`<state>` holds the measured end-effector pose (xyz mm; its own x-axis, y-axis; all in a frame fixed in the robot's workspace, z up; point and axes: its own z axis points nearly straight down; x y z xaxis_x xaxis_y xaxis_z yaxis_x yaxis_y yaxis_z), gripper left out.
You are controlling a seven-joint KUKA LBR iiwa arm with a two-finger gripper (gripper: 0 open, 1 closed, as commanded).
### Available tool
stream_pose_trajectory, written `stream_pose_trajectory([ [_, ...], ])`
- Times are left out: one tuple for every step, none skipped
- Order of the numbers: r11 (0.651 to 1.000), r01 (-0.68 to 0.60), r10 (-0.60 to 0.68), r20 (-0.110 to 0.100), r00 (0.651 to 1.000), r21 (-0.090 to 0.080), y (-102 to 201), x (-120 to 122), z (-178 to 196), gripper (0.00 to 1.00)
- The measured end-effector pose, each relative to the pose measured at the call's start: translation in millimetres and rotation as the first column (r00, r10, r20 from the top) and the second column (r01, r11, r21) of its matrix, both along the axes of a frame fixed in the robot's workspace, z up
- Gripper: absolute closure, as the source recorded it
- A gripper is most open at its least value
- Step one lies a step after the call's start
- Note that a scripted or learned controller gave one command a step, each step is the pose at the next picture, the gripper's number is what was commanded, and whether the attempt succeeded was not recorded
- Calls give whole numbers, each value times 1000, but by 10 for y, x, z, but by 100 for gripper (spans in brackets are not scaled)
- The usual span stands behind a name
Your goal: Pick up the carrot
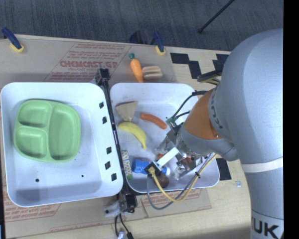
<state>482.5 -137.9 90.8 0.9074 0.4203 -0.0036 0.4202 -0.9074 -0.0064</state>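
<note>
Camera view from above gives me the carrot (136, 69) as a short orange cone with a small green tip at its far end. It lies flat and slightly slanted on the printed cardboard sheet (89, 63), outside the right bin (159, 94) and just beyond that bin's far rim, toward the rim's left end. A tan block (152, 72) lies just beside it on the side away from the left end, so close that I cannot say whether they touch.

My jaws are low inside the right bin, over its near half, below my orange wrist band (204, 121), close to a blue item (139, 166) and a brown one (162, 180). I cannot tell how far apart they stand or whether anything sits between them.

The carrot is well apart from my jaws, across the right bin and past its far rim. A banana (133, 132), an orange-red sausage-like piece (153, 120) and a pale wedge (126, 109) lie in the right bin between us.
</note>
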Motion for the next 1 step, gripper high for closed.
stream_pose_trajectory([
  [992, -128, 128, 1, 992, 0, 1558, -65, 1004, 0],
])
